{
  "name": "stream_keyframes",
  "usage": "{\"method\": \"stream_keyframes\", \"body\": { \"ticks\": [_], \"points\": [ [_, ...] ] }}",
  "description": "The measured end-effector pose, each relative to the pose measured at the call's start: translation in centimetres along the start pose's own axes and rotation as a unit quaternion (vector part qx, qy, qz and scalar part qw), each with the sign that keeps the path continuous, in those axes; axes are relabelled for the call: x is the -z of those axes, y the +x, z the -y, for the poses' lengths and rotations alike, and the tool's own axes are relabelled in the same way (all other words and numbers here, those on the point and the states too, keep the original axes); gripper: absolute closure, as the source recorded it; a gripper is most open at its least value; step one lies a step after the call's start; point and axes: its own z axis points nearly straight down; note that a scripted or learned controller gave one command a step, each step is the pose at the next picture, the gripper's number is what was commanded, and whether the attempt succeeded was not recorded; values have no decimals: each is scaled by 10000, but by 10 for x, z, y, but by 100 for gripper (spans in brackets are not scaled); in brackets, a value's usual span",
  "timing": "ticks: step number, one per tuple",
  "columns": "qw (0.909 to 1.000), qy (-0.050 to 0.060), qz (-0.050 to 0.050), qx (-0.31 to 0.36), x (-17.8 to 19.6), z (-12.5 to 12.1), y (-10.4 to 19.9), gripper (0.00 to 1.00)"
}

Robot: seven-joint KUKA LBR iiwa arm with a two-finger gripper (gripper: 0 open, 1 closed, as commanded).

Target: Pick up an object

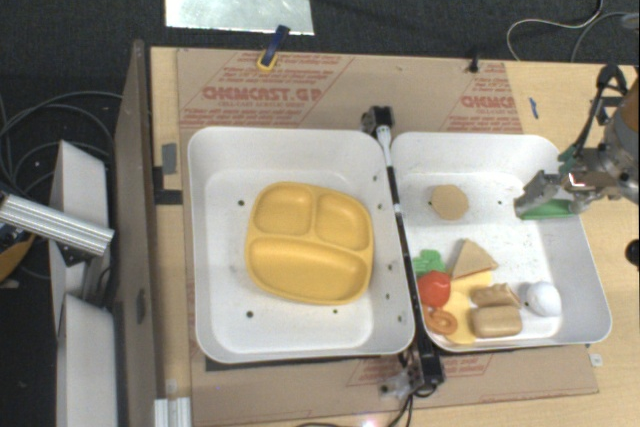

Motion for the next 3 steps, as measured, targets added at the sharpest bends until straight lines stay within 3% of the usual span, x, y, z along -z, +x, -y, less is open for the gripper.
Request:
{"method": "stream_keyframes", "body": {
  "ticks": [1,2,3],
  "points": [
    [10000,47,-18,20,-133,-19,30,0],
    [10000,2,0,-8,-190,-36,20,0],
    [10000,-8,-1,-6,-177,-36,20,100]
  ]
}}
